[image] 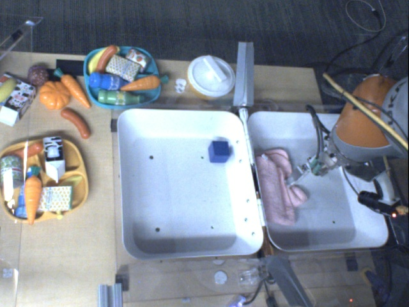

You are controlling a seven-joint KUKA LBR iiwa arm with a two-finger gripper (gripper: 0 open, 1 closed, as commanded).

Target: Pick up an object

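**Operator:** I have the gripper (305,171) low in the right bin (332,235), just beside the pink cloth (278,184) that lies bunched along that bin's left wall. From this slanted view I cannot tell whether the fingers are spread or pressed together; they are small and partly lost against the white floor.

**Colleague:** Is the cloth your target, or the blue block (219,151)?

**Operator:** The cloth, I judge, since the arm (364,123) sits right over that bin. The block lies alone in the left bin (160,235), near its upper right corner, well apart from the gripper.

**Colleague:** What worries you?

**Operator:** Several things. The gripper seems to meet the cloth at its right edge rather than over its bulk, so the fingers may nip only a thin fold and it could slip free on the lift. Or they may close on nothing. Cloth is limp too; a corner could drag over the divider between the bins. And I cannot confirm anything is held yet, so I treat it as ungrasped.
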